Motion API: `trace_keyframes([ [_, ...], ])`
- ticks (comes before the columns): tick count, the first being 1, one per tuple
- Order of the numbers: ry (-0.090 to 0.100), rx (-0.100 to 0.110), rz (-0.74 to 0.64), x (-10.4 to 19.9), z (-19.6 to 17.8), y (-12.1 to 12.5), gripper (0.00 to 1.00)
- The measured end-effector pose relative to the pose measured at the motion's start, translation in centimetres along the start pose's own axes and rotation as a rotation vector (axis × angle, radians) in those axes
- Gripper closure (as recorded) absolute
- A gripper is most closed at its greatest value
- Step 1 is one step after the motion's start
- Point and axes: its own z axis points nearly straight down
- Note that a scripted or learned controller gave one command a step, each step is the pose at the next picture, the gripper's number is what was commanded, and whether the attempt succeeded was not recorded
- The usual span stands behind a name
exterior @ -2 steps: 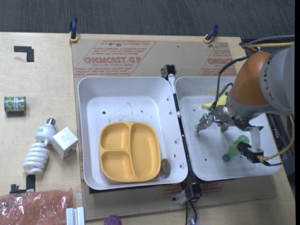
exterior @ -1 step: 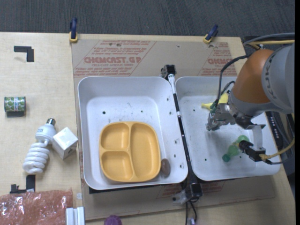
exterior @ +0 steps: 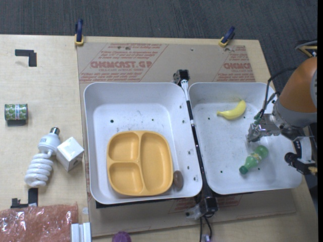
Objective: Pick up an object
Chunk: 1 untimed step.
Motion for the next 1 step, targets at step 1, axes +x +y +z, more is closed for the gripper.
trace_keyframes([
  [1, 0.000, 0.000, 0.000, 0.00, 0.00, 0.00, 0.00],
])
